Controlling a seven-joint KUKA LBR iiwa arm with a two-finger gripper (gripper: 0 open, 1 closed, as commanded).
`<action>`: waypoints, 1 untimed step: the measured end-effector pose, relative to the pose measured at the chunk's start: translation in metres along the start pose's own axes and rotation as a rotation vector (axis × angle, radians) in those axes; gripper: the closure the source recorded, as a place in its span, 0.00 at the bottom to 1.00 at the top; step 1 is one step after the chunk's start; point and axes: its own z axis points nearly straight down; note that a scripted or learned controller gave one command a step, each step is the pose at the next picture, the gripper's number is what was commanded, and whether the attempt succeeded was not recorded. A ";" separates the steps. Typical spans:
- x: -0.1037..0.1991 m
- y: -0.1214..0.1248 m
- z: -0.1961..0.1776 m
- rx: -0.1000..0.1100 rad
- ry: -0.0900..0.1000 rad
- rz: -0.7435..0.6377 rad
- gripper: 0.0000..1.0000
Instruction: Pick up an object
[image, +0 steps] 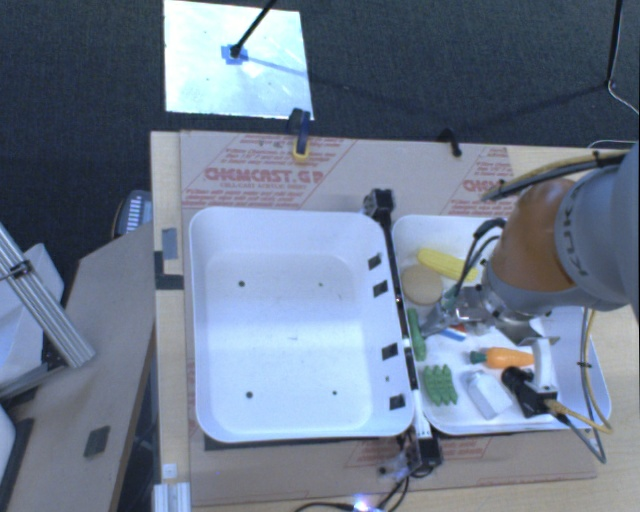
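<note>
Nearest the camera, well to the camera side of my claw (452, 316): green ridged block (438, 385) and pale grey block (486, 394), close to the near rim of the right bin (492, 428). A step closer to the claw: orange carrot-shaped piece (500, 356), lying flat, apart from both blocks. Green stick (415, 338) lies just beside the claw, along the bin wall.

Claw itself sits low in the bin. Can't tell how far open it is, and I see nothing held in it.

Just past the claw: beige round piece (422, 286). Beyond that: yellow banana-like piece (446, 264), touching or nearly touching it.

My guess: the stick or the beige piece is the candidate, as both are closest to the claw. The stick hugs the wall, so that's a poor approach. I'd go for the beige piece: centre over it, straddle it cleanly, stay clear of the yellow one, close, then lift straight up.
</note>
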 end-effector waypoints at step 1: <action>0.001 0.049 -0.001 -0.006 0.001 -0.006 0.00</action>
